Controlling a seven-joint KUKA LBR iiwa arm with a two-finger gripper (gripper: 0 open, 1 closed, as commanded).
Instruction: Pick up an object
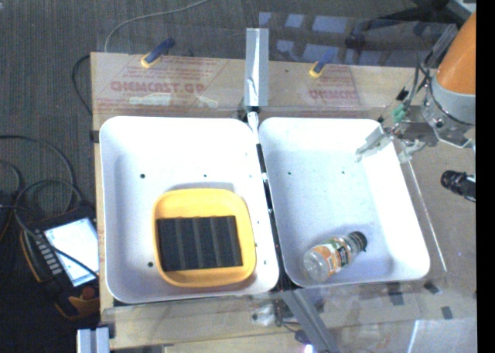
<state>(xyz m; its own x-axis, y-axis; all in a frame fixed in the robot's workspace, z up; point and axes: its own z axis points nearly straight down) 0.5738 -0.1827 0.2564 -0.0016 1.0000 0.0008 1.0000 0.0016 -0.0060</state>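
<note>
1. The bench carries two white bins side by side: the left bin (124, 158) and the right bin (309, 150).
2. The bottle (334, 255) lies on its side near the front of the right bin, cap toward the right, base toward the front-left corner. It is clear plastic with an orange label around the middle.
3. A yellow tray (204, 238) with a dark ribbed inset sits flat in the left bin, toward the front.
4. The gripper (384, 136) hangs over the right bin's far-right corner, well apart from the bottle. Its fingers look spread, with nothing between them.
5. Handling, as a judgement: the bottle looks empty or nearly so, hence light. Its wall is smooth and round, so it is likely to roll or slip out of a loose pinch, and thin plastic may dent under a hard squeeze.
6. Best hold, likely: across the labelled middle, fingers either side of the body and square to its long axis. The neck is narrower but lies close to the bin floor.
7. The tray is wide and flat, likely too broad for a two-finger hold except at its rim.
</note>
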